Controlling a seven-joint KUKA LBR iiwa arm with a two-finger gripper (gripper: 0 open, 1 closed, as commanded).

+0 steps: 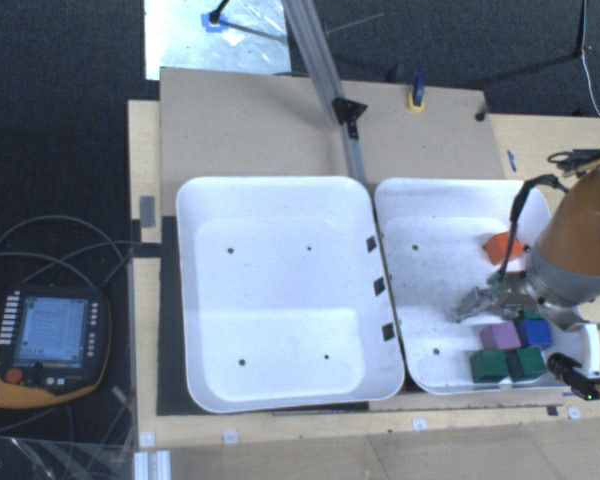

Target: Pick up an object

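In the right bin [430, 268] my gripper [473, 306] hangs low over the floor, left of a cluster of blocks. A purple block [500, 336] lies just below and right of it, with a blue block [533, 330] beside that. Two green blocks [488, 366] [526, 363] sit against the bin's front wall. An orange object [500, 247] lies further back, partly hidden by the arm's orange band [585, 236]. Nothing can be seen in the gripper.
The left bin [280, 288] adjoins the right one along a shared edge with black clips. A grey pole [320, 58] slants over the back of the bench. A teach pendant [48, 346] lies on the floor at left.
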